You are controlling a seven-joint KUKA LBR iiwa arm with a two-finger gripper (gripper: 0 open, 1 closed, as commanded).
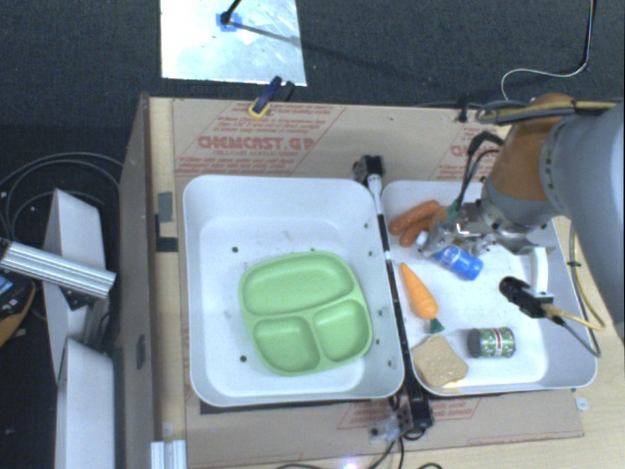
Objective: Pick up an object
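Observation:
My gripper (449, 237) hangs low over the upper middle of the right bin (562, 360). Just below and to its right lies a blue cylinder-shaped object (461, 262), right at the gripper's tip; whether they touch I cannot tell. Two orange-red sausages (415, 218) lie just left of the gripper. Along the bin's left wall an orange carrot (420, 294) points down the bin. A tan slice of bread (440, 361) rests in the near left corner, with a small green-labelled can (490, 342) on its side beside it.
The left bin (210, 262) holds a green divided plate (306, 311) in its middle. The arm's grey and orange body (547, 164) covers the right bin's far right corner. Cardboard (293, 135) lies under both bins.

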